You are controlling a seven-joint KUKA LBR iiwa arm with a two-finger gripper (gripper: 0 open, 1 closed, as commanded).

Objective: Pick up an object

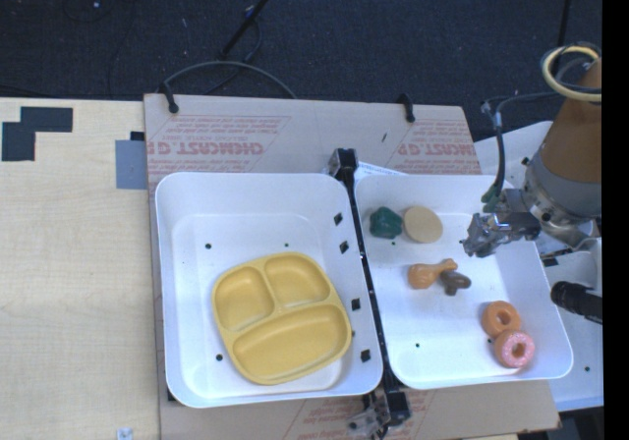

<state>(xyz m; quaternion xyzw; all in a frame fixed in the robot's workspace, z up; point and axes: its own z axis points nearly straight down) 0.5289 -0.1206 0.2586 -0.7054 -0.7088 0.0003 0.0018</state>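
In the right bin (550, 330) lie a dark green lump (386, 223), a tan round piece (424, 225), an orange and brown toy (438, 276), an orange doughnut (500, 317) and a pink doughnut (515, 349). My gripper (484, 237) hangs over the bin's right part, to the right of the tan piece and above the orange toy. Nothing shows between its fingers. The arm's orange band and grey body rise behind it at the right edge.
The left bin (187, 232) holds a yellow divided tray (282, 317). A black divider clip (343, 163) sits where the two bins meet. Cardboard lies under both bins, and a wooden bench top spreads to the left.
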